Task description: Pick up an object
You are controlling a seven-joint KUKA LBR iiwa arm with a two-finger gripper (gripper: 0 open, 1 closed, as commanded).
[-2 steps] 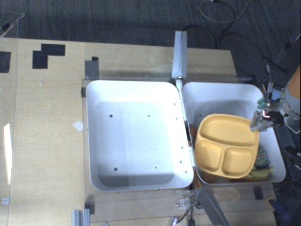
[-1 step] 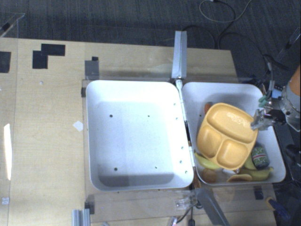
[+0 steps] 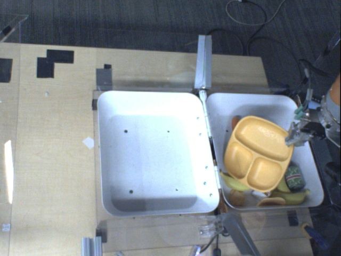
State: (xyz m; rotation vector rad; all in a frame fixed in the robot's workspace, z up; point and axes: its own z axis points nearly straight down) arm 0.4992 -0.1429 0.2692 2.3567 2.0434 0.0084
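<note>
A banana (image 3: 290, 197) is seen along the near wall of the right bin (image 3: 265, 100), with a dark green-labelled item (image 3: 293, 178) just above it. Both are partly covered by a yellow divided plate (image 3: 259, 152), which is tilted over the bin's contents. The plate's right rim is touched by the claw (image 3: 296, 137), reaching in from the right; whether its fingers are spread or pressed together cannot be told. The left bin (image 3: 154, 153) lies beside it on the bench (image 3: 48, 143).
</note>
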